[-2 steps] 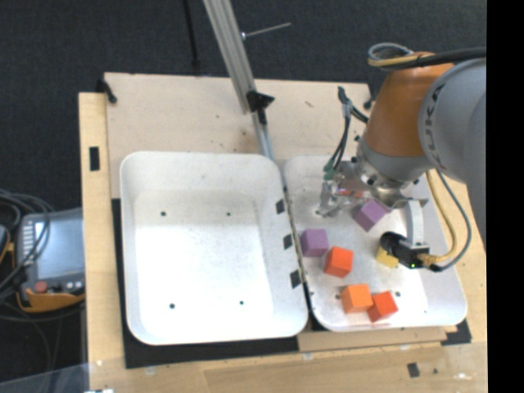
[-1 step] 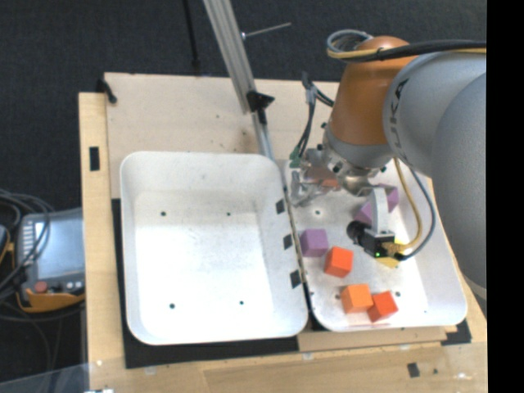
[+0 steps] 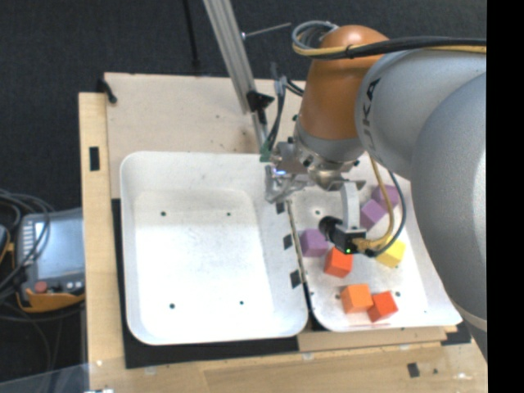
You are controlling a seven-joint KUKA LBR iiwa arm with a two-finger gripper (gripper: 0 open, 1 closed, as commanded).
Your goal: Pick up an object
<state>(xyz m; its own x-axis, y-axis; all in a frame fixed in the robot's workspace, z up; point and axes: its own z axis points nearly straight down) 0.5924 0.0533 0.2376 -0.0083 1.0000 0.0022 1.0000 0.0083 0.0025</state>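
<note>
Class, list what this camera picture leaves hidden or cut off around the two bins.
Camera view:
- Right bin: its far and right parts are hidden under the grey arm.
- Purple blocks by the arm: partly covered by it, so their count is unclear.
- Grey device at the left edge: cut off by the frame.
</note>
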